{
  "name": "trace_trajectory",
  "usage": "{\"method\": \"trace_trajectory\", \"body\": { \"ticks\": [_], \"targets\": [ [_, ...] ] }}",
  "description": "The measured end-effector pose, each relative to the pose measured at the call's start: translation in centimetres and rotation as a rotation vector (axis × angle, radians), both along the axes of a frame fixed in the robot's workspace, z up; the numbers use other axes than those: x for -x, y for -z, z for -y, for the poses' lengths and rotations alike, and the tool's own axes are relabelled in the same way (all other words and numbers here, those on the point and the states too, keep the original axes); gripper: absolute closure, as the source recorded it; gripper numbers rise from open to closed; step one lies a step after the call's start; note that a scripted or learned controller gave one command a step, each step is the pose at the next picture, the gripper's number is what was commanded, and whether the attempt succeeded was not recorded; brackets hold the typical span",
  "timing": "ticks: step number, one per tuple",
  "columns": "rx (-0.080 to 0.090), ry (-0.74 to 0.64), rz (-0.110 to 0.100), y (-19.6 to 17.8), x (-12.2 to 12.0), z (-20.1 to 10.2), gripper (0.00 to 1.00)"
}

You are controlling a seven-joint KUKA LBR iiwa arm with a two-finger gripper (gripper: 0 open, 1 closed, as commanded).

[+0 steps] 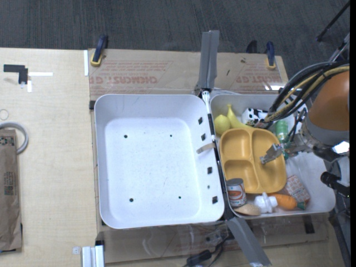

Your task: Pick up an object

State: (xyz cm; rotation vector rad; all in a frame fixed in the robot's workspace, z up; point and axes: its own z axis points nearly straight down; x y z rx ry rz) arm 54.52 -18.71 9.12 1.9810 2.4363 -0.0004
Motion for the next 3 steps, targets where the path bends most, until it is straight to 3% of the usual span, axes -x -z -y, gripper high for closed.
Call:
{"method": "trace_trajectory", "body": {
  "ticks": [1, 2, 3],
  "targets": [
    [0.014, 0.01, 0.008, -0.9, 0.0, 0.8, 1.0],
    [0.006, 0.344, -0.005, -0.3, -4.1, -0.8, 1.0],
    [0.04, 0.339, 0.028, -11.0, -2.4, -3.4, 1.0]
  ]
}}
